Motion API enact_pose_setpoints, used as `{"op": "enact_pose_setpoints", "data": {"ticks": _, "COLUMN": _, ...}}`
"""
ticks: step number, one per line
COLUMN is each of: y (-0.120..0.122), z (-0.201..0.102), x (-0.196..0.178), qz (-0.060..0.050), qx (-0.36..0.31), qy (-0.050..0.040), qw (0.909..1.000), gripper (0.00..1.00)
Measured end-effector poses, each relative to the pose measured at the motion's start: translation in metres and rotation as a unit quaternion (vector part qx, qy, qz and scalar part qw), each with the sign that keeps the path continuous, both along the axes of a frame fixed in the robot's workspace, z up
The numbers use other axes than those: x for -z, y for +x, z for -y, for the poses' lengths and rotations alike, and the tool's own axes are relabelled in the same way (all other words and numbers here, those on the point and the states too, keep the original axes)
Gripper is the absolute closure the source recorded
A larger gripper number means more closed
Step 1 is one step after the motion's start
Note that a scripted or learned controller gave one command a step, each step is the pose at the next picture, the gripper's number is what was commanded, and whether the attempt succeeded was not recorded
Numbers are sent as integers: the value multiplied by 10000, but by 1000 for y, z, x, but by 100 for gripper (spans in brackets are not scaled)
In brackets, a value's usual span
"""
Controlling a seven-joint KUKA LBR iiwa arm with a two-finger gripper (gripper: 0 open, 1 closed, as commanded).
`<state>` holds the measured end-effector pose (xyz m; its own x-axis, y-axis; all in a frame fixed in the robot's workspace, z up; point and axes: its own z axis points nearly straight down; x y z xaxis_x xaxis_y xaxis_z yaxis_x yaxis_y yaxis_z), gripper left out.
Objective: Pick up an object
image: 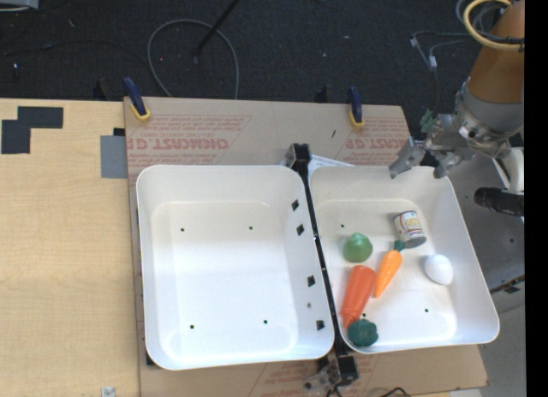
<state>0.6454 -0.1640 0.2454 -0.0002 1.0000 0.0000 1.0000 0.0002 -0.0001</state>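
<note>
Objects for picking lie in the right bin (pixel 467 250), lower right of the frame: a green ball (pixel 358 247), small carrot (pixel 387 272), large carrot (pixel 357 294), white egg (pixel 437 269) and a can (pixel 410 228). Our hand (pixel 422 158) hovers at that bin's upper edge, fingers spread, gripping nothing. The left bin (pixel 163 216) sits beside it.

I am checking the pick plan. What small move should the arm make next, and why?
Probably swing the gripper inward and lower toward the can. It hangs above the right bin's far rim, holding nothing, and the can is the nearest object, standing apart from the egg and carrots.
</note>
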Motion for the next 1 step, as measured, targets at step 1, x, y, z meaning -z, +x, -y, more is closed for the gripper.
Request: {"op": "enact_pose_setpoints", "data": {"ticks": 1, "y": -17, "z": -43, "x": 156, "qz": -65, "qx": -9, "qy": 13, "qw": 10000, "gripper": 0}}
